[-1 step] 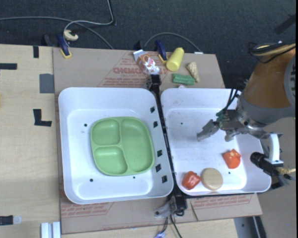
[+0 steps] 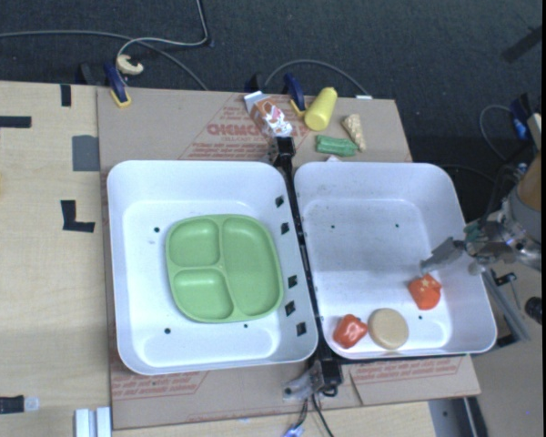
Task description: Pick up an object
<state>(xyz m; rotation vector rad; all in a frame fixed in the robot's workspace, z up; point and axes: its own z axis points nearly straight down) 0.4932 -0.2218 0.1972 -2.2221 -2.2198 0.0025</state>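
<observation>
Bins sit side by side on a cardboard sheet (image 2: 218, 130) over the wooden bench. Left bin (image 2: 136, 198) holds a green divided plate (image 2: 225, 268), lying flat near the middle. Right bin (image 2: 437, 185) holds three small things, all along its near right corner: a red piece (image 2: 426, 291), a round tan piece (image 2: 389, 328) and a second red piece (image 2: 349, 331). The tan piece and the second red piece lie just beside each other by the front wall; the first red piece lies a little apart, up and to the right of them.

Gripper (image 2: 455, 248) reaches in over the right bin's right rim, tilted, with its tip just above the first red piece. Nothing is seen between its fingers; how far apart they stand I cannot tell.

Behind the bins, on the cardboard: a yellow bottle-shaped toy (image 2: 320, 107), a green bar (image 2: 336, 145), a beige piece (image 2: 353, 131) and a small printed packet (image 2: 272, 115). Cables (image 2: 197, 12) trail across the dark floor beyond.
</observation>
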